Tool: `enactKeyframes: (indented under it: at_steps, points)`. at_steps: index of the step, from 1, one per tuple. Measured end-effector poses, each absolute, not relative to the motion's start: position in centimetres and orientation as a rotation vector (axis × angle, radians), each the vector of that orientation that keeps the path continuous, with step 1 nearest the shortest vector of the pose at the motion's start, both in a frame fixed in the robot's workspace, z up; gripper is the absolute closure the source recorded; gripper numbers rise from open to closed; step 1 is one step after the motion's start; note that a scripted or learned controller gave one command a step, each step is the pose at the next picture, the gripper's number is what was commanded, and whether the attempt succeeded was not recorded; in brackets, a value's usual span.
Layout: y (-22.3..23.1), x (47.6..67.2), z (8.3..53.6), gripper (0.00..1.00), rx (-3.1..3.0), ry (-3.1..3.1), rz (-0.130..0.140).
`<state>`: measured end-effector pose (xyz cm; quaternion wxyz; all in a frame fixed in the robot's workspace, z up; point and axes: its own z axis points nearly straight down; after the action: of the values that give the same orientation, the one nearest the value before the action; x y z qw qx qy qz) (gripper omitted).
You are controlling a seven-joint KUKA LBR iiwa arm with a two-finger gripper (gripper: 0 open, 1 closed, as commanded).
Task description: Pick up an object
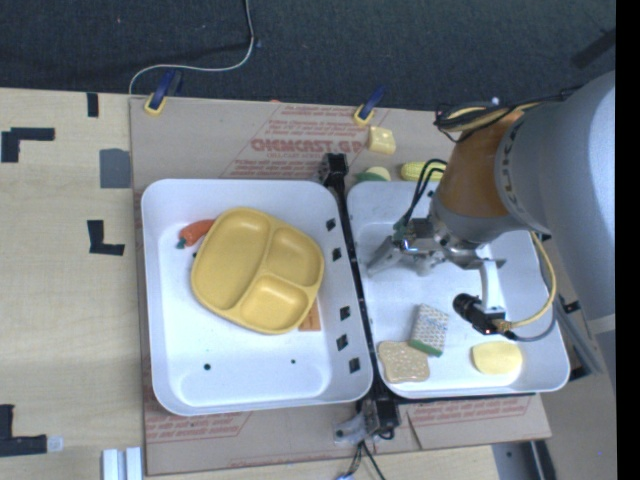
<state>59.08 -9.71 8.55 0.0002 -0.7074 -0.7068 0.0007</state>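
The hand (pixel 398 249) hung low in the right bin (pixel 520 378), couldn't tell if it was spread. The sponge (pixel 430 329) sat just below it, cracker (pixel 404 362) further down.

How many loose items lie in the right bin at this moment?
3 visible: a round cracker at the near-left corner, a green-edged sponge just above it, and a yellow piece near the right corner. The arm may hide others.

- an orange thing (pixel 196 231) at centre left lay mostly hidden under the yellow divided plate (pixel 258 269).
- the arm (pixel 560 168) was cut off by the right edge.
- the arm's wrist covered the upper part of the right bin (pixel 540 373).
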Motion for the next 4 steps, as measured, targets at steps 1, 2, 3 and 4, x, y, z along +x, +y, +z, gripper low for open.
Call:
enactKeyframes:
  at_steps: [1,2,3,4]
  points:
    - [-11.0,53.9,11.9,0.0,-2.222,-2.217,0.004]
    - [-11.9,48.9,8.4,0.0,-2.225,-2.221,-0.002]
    - [-9.6,48.5,8.6,0.0,-2.225,-2.225,-0.002]
    - [-9.7,48.6,9.6,1.0,-2.225,-2.224,-0.004]
